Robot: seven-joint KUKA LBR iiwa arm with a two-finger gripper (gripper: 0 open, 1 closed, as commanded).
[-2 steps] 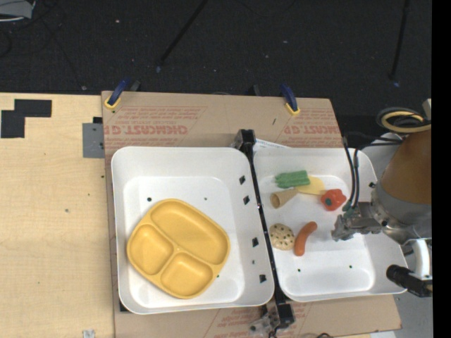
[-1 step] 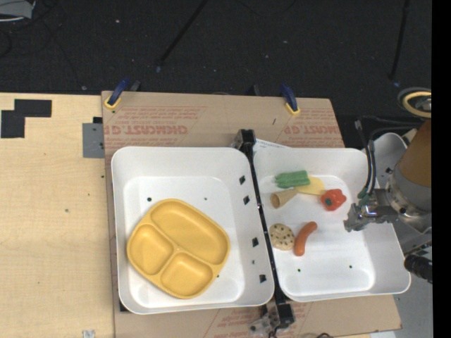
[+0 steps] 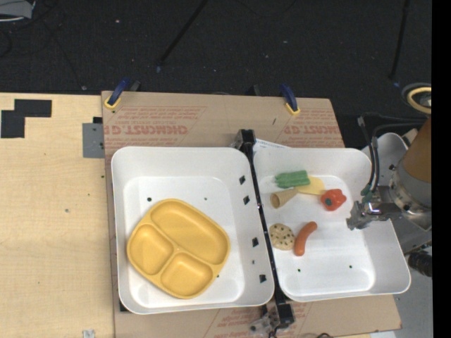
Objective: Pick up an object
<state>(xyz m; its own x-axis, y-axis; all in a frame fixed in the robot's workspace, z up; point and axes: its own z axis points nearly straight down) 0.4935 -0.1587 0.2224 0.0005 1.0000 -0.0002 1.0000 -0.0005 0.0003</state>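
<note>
Looked down on the bench (image 3: pixel 49 224) from the one camera. Found a sheet of cardboard (image 3: pixel 211 122) on it, pinned at 12 o'clock by a clamp (image 3: pixel 116 98) toward 11 and a second clamp (image 3: pixel 290 98) toward 1. Found two white bins side by side on the cardboard, touching along their shared wall.

Noted in the left bin (image 3: pixel 141 160) a yellow plate (image 3: pixel 180 248) with three compartments, lying flat toward 6 o'clock of that bin.

Counted six pieces in the right bin (image 3: pixel 338 273), all in its 9-to-12 o'clock part. Marked a green piece (image 3: pixel 291 179) nearest 12, touching a yellow piece (image 3: pixel 315 186) just at its 4 o'clock. Marked a tan cone (image 3: pixel 284 198) on its side at 6 o'clock of the green piece. Marked a red pepper (image 3: pixel 333 200) at 3 o'clock of the cone, close to the yellow piece. Marked a cookie (image 3: pixel 282 236) flat near the shared wall, and a sausage (image 3: pixel 304 238) just at its 3 o'clock, tilted, apart from it.

Traced the arm (image 3: pixel 416 160) in from 3 o'clock. Placed the gripper (image 3: pixel 361 215) at the right bin's 3 o'clock wall, near the pepper at its 4 o'clock, apart from it. Could not tell the grip's state, released or clenched.
</note>
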